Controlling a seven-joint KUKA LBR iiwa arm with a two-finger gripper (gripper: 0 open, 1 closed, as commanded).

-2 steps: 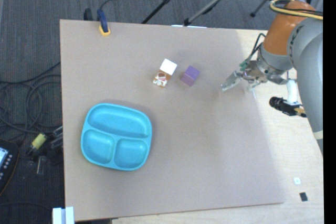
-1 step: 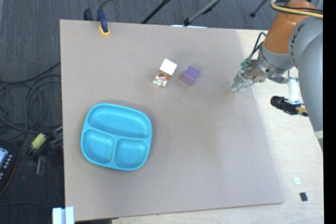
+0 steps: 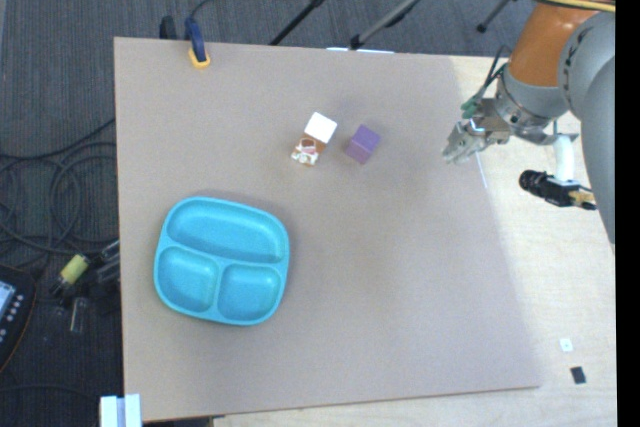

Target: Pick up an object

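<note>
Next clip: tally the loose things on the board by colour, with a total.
Blue: 1, the tray
White: 1, the block
Purple: 1, the cube
White and brown: 1, the small toy
Total: 4
The gripper hovers right of the cube.

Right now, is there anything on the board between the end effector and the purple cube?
Nothing visible stands in the way. The end effector is over the right part of the board, and the purple cube lies to its left with bare board between them. The white cube and the small figure are beyond the purple cube.
</note>
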